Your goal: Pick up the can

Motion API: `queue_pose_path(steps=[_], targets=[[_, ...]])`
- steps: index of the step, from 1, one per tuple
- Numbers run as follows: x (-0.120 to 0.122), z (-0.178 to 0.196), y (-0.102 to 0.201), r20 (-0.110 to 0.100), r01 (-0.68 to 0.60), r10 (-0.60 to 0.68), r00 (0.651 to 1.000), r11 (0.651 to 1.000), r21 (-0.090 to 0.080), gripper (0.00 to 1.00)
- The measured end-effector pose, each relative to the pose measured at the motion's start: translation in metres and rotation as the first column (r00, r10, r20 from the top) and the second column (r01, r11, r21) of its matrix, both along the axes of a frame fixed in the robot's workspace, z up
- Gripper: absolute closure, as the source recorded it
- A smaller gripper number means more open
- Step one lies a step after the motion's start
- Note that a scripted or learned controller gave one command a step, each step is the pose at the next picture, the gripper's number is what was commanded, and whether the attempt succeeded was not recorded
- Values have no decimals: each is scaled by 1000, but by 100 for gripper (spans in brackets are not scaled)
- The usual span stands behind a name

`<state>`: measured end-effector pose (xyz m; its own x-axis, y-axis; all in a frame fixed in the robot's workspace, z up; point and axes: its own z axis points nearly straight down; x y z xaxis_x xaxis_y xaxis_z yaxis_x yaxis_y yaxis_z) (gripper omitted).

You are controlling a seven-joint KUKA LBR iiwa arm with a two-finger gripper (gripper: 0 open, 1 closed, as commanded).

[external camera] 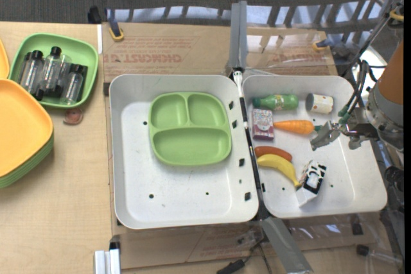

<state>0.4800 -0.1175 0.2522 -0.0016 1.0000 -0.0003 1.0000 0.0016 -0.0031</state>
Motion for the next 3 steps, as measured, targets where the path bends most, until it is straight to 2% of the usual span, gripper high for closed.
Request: queue_pose_path(steps=[1, 2, 3], targets=[[0, 8, -1, -2, 2, -2, 1000, 1000, -1, 100], [51, 21, 36, 1, -69, 69, 998, 998, -1, 100], [43, -24, 99, -1, -174, 174, 985, 985, 0, 100]])
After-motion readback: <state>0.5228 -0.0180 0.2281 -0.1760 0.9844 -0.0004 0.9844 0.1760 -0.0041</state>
